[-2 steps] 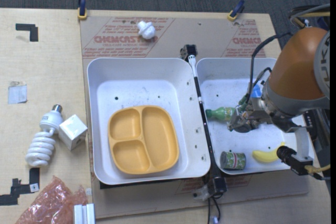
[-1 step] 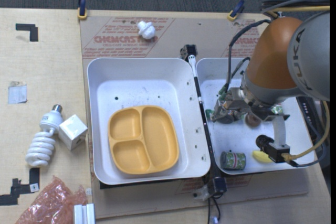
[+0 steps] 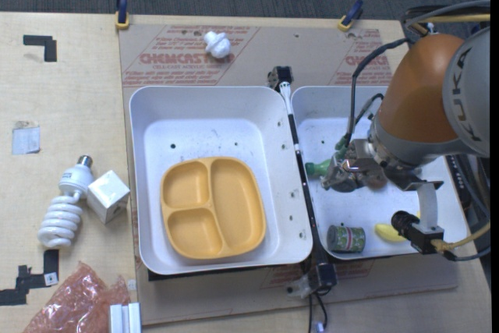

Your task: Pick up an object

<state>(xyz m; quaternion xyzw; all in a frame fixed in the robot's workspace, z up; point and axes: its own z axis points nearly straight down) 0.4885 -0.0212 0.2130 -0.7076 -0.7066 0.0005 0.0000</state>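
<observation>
1. White plastic bins side by side on the worktop (image 3: 70,113): left bin (image 3: 148,191) at frame centre, right bin (image 3: 327,101) at centre right.
2. Yellow three-compartment tray (image 3: 212,207) lying flat in the left bin, toward its lower half.
3. Grey arm (image 3: 437,97) with orange band reaching in from the right edge, wrist lowered over the middle of the right bin.
4. Tool (image 3: 343,171) low over the right bin's floor, near its left wall; cannot tell how far open, nor whether anything is gripped, fingertips lost in metal clutter and shadow.
5. Small green object (image 3: 318,167) just left of the tool, beside or touching it; contact unclear.
6. Small green can (image 3: 346,239) on its side near the right bin's lower edge, apart from the tool.
7. Yellow banana-like object (image 3: 388,232) right of the can, partly hidden behind a black fitting on the arm.
8. Outside the bins: white crumpled object (image 3: 217,44) on the brown board at upper centre; spiral light bulb (image 3: 65,203) and white cube (image 3: 108,196) at lower left, touching or nearly so; red mesh bag (image 3: 78,299) at the bottom left corner.
</observation>
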